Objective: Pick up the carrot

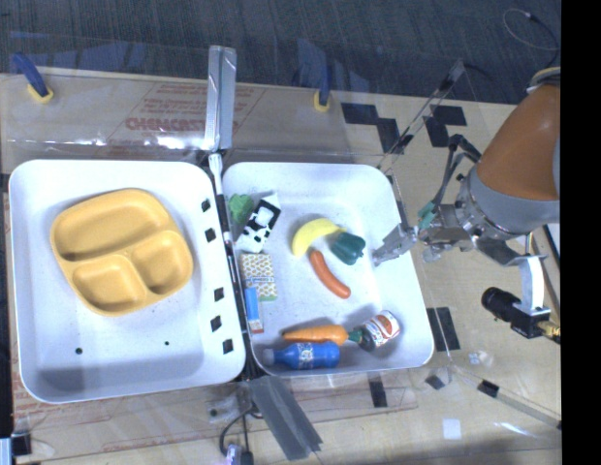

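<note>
your carrot (316, 334) lies near the right bin's (402, 211) front wall, touching the blue bottle (306, 356). your end effector (390, 250) hovers at the bin's right rim, its state unclear.

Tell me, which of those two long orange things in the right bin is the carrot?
The carrot lies at the bin's near edge, green-tipped, against the blue bottle. The sausage lies mid-bin, below the banana.
</note>
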Robot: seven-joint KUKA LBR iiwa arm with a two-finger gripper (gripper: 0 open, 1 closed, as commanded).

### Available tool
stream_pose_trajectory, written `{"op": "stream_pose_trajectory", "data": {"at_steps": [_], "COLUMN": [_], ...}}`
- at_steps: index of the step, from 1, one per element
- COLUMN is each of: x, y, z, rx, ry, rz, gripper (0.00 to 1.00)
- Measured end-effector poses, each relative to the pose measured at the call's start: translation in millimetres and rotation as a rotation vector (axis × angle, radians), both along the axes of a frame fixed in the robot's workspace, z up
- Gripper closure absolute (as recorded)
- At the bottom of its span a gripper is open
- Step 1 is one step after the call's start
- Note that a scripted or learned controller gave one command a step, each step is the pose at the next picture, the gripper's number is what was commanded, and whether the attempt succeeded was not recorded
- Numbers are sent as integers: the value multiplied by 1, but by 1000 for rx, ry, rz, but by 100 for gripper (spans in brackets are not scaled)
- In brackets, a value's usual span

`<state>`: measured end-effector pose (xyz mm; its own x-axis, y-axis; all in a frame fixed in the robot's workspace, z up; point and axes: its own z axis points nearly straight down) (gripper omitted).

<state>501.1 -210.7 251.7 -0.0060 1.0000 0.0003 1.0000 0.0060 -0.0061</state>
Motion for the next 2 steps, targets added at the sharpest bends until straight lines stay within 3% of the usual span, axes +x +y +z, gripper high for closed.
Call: {"op": "stream_pose_trajectory", "data": {"at_steps": [1,2], "x": [-14,-14], "y": [51,49], "z": [-163,-156], "rx": [4,4], "ry": [-3,-2], "rz": [453,456], "gripper": [0,100]}}
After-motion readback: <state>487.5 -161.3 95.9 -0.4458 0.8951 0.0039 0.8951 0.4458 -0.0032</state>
